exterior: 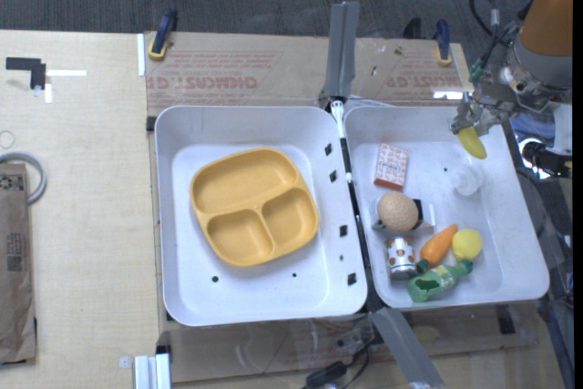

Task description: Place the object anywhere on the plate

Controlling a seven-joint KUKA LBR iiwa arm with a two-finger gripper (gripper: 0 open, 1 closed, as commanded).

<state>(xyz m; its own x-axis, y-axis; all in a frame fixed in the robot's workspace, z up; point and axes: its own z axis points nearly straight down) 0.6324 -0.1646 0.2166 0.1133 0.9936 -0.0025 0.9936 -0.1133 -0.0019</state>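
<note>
1. Gripper (473,130) at upper right of frame, fingers clamped on a yellow banana-like object (473,143).
2. Plate (253,206) sits centre-left, in left bin (173,223).
3. Bin divider (342,168) lies between them; carrot (438,244), egg-shaped ball (397,210), can (399,255) at lower right.

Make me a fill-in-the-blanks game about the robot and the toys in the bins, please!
1. The yellow plate has ___ compartments.
2. The plate lies in the ___ bin.
3. The gripper holds a small object coloured ___.
4. The toy carrot lies in the ___ bin.

Missing words: three; left; yellow; right
</note>
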